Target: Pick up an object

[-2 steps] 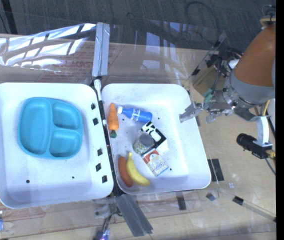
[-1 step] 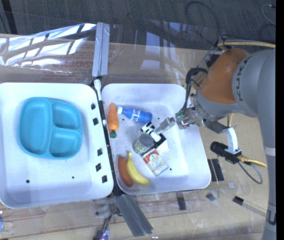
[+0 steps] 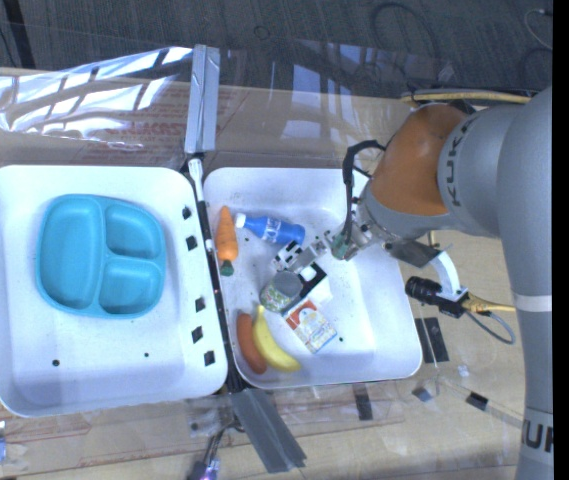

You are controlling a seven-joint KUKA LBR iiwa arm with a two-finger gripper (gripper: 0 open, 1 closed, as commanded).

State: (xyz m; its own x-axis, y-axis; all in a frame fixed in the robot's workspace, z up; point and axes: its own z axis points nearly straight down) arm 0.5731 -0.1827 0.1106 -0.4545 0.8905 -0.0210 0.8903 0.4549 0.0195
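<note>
Camera view shows the gripper point(image 3: 309, 264) low in the right bin point(image 3: 389, 353), finger state impossible to tell, with a small can point(image 3: 281, 292) just left and below it, apparently not held

Wooden bench point(image 3: 469, 268) with two white bins side by side on it.

The right bin point(image 3: 389, 343) sits directly under the gripper point(image 3: 299, 268); the left bin point(image 3: 9, 298) lies well off to the gripper's far side, its rim touching the right bin's rim. A clear plastic sheet point(image 3: 84, 103) is spread over the bench beyond the left bin. Black tape strips point(image 3: 432, 338) lie on the bare wood just beside the right bin, under the arm.
</note>
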